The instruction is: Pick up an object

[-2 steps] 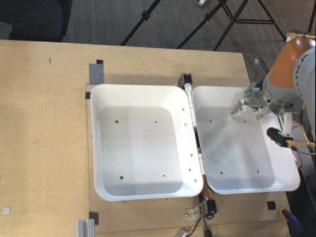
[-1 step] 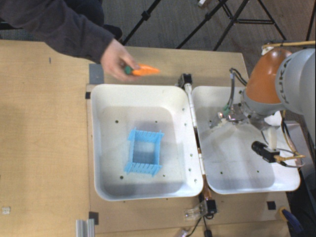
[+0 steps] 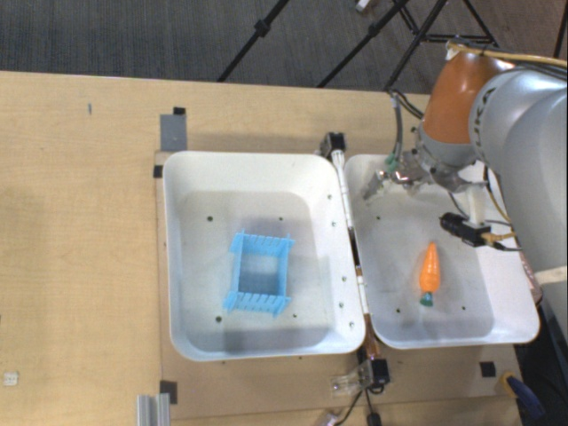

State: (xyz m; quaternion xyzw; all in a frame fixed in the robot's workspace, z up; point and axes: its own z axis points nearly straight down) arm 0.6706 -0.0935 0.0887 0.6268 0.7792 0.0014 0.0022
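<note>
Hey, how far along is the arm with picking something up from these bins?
Nothing looks picked yet. The orange carrot lies on the floor of the right bin, and the blue frame lies in the left bin. In hand: the end effector is over the right bin's far corner, away from the carrot. Left: reaching an object, gripping it and lifting it.

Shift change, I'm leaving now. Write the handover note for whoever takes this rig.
Tool: above the back left corner of the right bin, nothing seen between its fingers; open or shut is not clear.
Things: toy carrot lies in the right bin, nearer the front, apart from the tool. Blue frame lies flat in the left bin.
Done: nothing picked up yet.
Left: choose an object, likely the carrot as it is nearer, grasp and lift it.
</note>
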